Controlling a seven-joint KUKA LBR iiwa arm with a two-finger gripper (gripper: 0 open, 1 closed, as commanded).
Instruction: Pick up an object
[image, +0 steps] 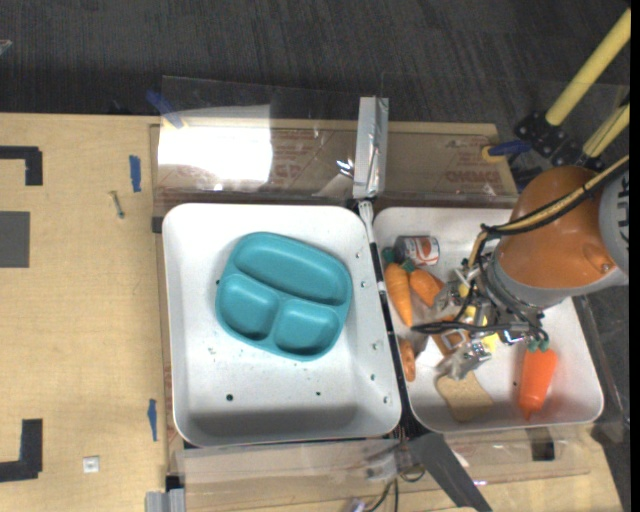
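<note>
In the right bin (585, 405) lie several toy foods: two carrots (412, 290) by its left wall, a small can (418, 249) behind them, a tan bread slice (465, 393) near the front, another carrot (538, 378) at the right; the pincer (472, 325) hangs over the middle, just above the bread slice, its opening impossible to tell; the left bin (195, 385) holds a teal divided plate (284, 293); both bins sit on the counter (70, 330).

Crowded right bin (590, 405): carrots (400, 291) along left wall, carrot (537, 379) near right edge; open near front-left corner.
</note>
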